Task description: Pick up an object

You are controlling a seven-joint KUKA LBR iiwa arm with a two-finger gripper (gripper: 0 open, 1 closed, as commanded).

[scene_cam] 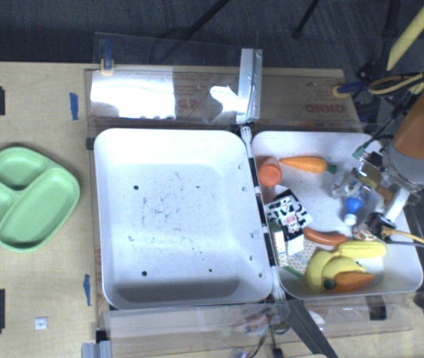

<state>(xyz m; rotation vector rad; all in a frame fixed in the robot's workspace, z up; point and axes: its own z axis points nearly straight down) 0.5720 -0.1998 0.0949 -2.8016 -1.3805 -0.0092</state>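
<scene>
The right bin point(402, 278) holds several objects. A carrot point(302, 165) lies at the back beside an orange cup point(270, 173). A black-and-white patterned box point(287, 215) leans near the divider. A reddish sausage point(324, 237) lies above a yellow banana point(337, 259) and a second carrot point(351, 280) at the front. A small blue-and-white item point(353, 207) sits in the bin's right half. My gripper point(366, 198) hangs low over the bin's right side, right next to the blue-and-white item; nothing is visibly held in it.
The left bin point(107, 151) stands alongside, split off by a metal divider point(260, 215). A green sectioned plate point(22, 198) rests on the bench far left. A clear panel point(167, 88) stands behind the bins. Cables point(391, 80) hang at the right.
</scene>
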